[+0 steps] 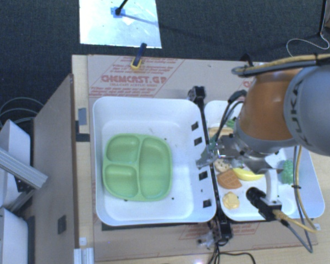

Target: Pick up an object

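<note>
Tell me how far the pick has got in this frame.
Done: the arm has reached over the right bin, where the toy food lies: a banana, a brown cookie-like piece and a round yellow piece. In hand: nothing that I can see; the wrist hides the gripper. Left: grasp and lift an item. The left bin holds a green divided tray.

My arm [280, 111] covers most of the right bin [313, 202], hiding its gripper; a green item [287, 172] at 3 o'clock of the banana [246, 174] is half hidden, unidentifiable.
</note>
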Controlling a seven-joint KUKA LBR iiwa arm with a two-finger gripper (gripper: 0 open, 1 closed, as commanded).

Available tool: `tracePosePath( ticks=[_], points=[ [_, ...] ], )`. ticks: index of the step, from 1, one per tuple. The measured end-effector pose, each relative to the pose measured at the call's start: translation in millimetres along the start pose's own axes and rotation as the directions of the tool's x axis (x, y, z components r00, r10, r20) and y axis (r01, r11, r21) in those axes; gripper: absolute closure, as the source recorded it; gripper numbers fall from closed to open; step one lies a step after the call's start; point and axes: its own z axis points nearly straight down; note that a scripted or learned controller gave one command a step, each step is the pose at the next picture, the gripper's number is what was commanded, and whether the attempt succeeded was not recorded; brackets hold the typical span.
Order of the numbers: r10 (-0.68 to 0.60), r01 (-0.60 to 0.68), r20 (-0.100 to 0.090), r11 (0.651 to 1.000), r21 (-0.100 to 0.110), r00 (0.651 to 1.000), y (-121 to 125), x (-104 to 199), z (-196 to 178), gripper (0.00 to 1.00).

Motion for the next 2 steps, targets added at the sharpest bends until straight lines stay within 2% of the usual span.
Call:
tracePosePath(
  ticks=[1,2],
  points=[
    [-0.002,0.002,-0.001,1.000,0.007,1.000,-1.7,-5.3,38.0,0.00],
    [0.002,-0.002,0.000,1.000,0.003,1.000,-0.7,-50.3,35.9,0.00]
  ],
)
